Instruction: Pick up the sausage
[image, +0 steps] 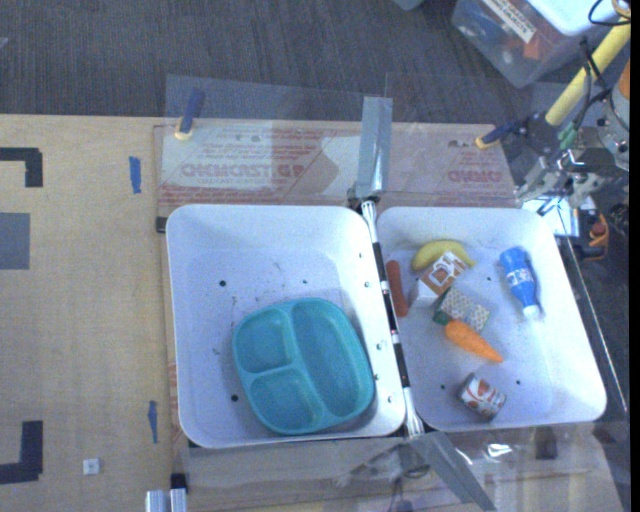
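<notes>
The sausage (398, 288) is a short reddish-brown stick. It lies lengthwise along the left wall of the right bin (570, 400), close to the divider between the bins. My gripper (553, 180) hangs beyond the right bin's far right corner, above the bench and outside the bin. It is well away from the sausage, up and to the right of it.
Right bin: a banana (440, 252), a small box (445, 272), a patterned packet (465, 308), a carrot (472, 341), a blue bottle (519, 280) and a can (481, 395). The box and banana lie nearest the sausage. A teal divided plate (300, 365) sits in the left bin (200, 260).
</notes>
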